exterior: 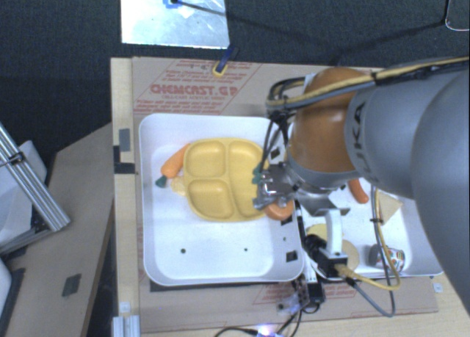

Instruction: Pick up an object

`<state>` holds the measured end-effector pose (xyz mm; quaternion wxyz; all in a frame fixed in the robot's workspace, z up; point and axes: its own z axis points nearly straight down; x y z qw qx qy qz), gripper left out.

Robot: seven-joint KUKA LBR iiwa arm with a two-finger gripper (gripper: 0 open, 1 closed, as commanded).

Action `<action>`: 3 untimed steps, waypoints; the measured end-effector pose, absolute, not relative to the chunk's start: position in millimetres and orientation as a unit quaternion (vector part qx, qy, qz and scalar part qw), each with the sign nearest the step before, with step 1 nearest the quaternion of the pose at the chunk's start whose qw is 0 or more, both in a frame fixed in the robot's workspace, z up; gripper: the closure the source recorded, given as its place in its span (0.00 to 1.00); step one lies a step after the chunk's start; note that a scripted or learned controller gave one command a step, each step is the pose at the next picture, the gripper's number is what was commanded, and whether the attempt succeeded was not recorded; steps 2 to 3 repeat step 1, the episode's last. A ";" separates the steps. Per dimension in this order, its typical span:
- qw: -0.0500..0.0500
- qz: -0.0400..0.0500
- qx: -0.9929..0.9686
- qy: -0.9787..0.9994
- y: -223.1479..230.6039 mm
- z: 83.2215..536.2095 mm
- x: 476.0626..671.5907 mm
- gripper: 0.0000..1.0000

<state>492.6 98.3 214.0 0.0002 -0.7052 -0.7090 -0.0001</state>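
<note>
I see the gripper (266, 197) at the right edge of the yellow divided plate (219, 178) in the left bin (213, 258), beside a carrot (174, 161).

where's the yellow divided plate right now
In the camera view the yellow divided plate lies in the left white bin, toward its upper middle. A toy carrot touches its left edge and the gripper is at its right edge.
</note>
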 end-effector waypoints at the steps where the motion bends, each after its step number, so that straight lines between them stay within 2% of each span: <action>1: 0.000 -0.001 -0.705 -0.709 103.1 231.9 494.5 1.00; 3: 0.000 -0.001 -0.705 -0.709 103.1 231.9 494.5 1.00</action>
